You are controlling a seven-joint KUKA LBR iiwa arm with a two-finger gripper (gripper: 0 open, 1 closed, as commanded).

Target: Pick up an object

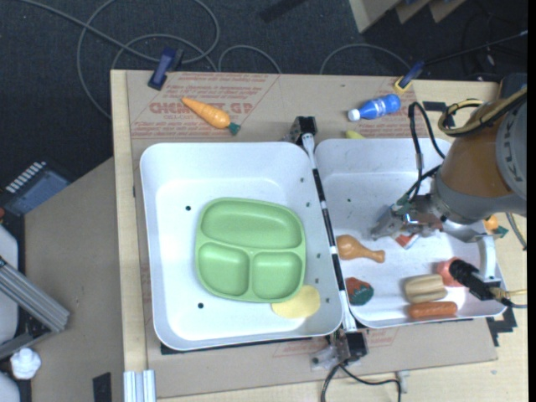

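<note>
Grey KUKA arm with an orange wrist band

The arm (pixel 511 153) is a thick rounded grey tube with a broad orange-brown band around it; black cables loop along its upper side, and a small metallic end effector (pixel 400 218) with grey, angular parts and a touch of red projects from its tip

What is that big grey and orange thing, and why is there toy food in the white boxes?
That is a robot arm, seen by one camera looking down from above. It reaches in from the right, and its metal claw hangs low inside the right white bin. Its job is to pick something up. I can't tell whether it holds anything yet.

The right bin has toy food: a tan chicken drumstick, a bread roll and a red-brown sausage. The left white bin holds a green divided plate and a pale yellow piece. Behind the bins lie an orange toy carrot and a small blue and white bottle.
</note>
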